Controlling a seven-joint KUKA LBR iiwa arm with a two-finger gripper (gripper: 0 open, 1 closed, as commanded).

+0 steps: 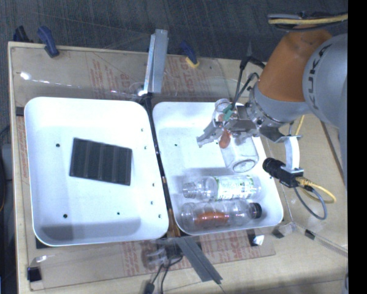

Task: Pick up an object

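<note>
Camera view: we see the gripper [215,135] spread open above the right bin [171,164], holding nothing. Just beside it lies a clear cup [239,155]; two clear bottles [220,188] lie nearer the front.

In the right bin [171,164], two clear bottles [223,188] [220,213] lay side by side along the near wall, and a clear cup [239,155] lay just behind them under the gripper [217,133]. The bin's left and far floor stayed open. A dark flat pad [101,161] occupied the left bin's [42,182] middle.
</note>
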